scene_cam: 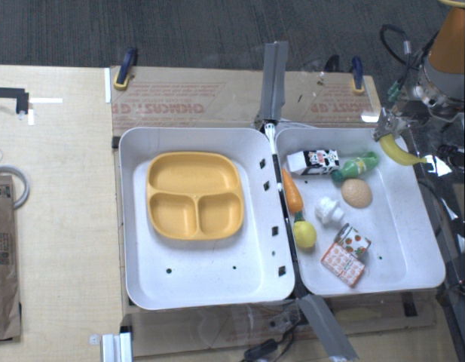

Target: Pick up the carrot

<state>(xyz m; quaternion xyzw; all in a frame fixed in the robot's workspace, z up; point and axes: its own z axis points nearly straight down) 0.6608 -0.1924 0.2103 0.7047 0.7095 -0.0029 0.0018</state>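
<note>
Nearest the camera, at the front edge of the right bin, lay a small red-and-white carton, tilted on one corner. Beside it, near the bin's left wall, sat a lemon, with a white bottle-like item and a brown egg-shaped object toward the bin's middle. A black-and-white milk carton and a green vegetable lay along the back edge.

The carrot rested against the left wall of the right bin, just behind the lemon, its length running front to back along the divider between the bins. That placement was judged to leave little room on the wall side for a finger.

The left bin held a yellow three-compartment plate, centred, with nothing in its compartments.

At the right bin's back right corner, the end effector was positioned over the rim with a banana directly at its tip. Whether the end effector was apart, together or clamped on the banana could not be determined. It stood well apart from the carrot, so the pick was judged not yet begun.
</note>
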